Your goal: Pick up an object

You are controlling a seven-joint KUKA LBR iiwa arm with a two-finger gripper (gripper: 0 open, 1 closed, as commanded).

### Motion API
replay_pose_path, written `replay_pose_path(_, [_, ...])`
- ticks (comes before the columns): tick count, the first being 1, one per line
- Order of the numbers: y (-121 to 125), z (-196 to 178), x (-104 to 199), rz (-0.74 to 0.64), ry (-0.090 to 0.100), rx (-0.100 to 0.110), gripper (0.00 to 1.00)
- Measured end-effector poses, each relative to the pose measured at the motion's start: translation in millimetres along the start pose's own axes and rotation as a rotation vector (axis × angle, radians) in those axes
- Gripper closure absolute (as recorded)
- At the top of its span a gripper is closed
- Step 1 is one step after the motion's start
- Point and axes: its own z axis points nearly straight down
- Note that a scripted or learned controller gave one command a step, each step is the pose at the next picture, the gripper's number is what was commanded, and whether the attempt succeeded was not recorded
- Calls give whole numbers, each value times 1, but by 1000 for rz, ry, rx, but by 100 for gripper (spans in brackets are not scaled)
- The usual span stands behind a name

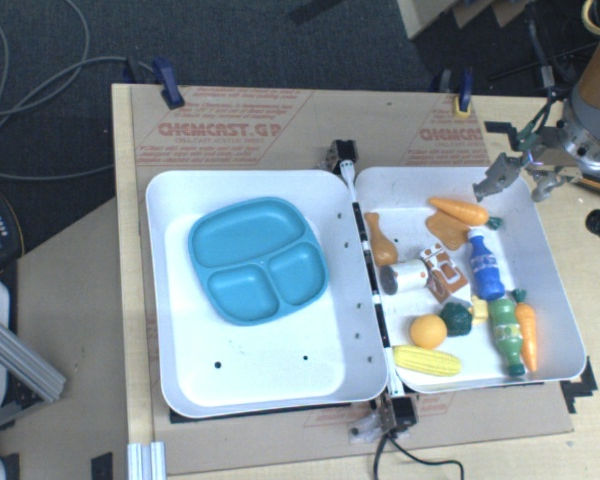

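My gripper (520, 179) hangs over the far right corner of the right bin (555, 268), its fingers spread open with nothing between them. Just below and left of it lies an orange carrot (458, 210) beside an orange wedge (445, 231). Further toward the front, a blue bottle (484, 266), a green bottle (504, 334) and a small carrot (527, 334) lie along the right side. An orange ball (429, 331), a dark green broccoli piece (457, 318) and a yellow corn cob (426, 361) sit near the front.
The left bin (170, 298) holds a blue divided plate (258, 258). A brown drumstick shape (380, 240), a white can (406, 276) and a brown-and-white box (444, 273) lie along the right bin's left side. Blue clamps (166, 80) hold the board's back edge.
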Motion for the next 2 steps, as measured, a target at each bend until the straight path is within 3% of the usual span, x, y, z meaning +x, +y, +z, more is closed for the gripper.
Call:
replay_pose_path(1, [-18, 153, -18, 3, 3, 11, 0])
replay_pose_path(2, [-39, 154, 34, -3, 3, 4, 0])
